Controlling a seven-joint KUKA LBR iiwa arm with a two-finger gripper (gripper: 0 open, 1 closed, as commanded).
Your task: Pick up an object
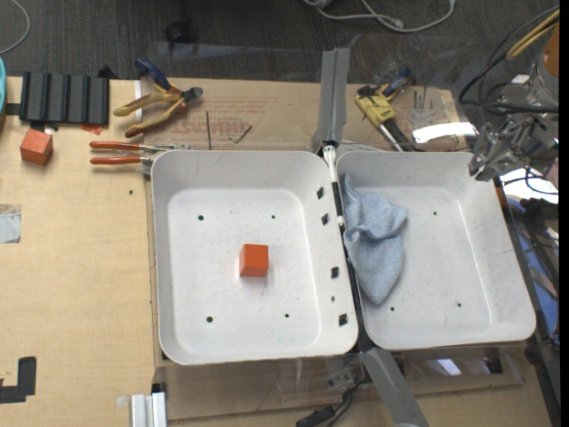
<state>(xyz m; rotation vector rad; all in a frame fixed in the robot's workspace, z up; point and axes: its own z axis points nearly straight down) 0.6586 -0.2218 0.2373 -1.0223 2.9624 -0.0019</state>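
- Left bin (pixel 178 327): orange cube (pixel 254 261) sits loose near the middle, nothing touching it.
- Right bin (pixel 498 318): blue cloth (pixel 373 243) bunched vs the left wall, long axis running top to bottom.
- Gripper (pixel 498 149) hangs over the right bin's top-right corner. Cloth is nearer, down-left of it; cube's well apart. Can't tell open/closed tbh.
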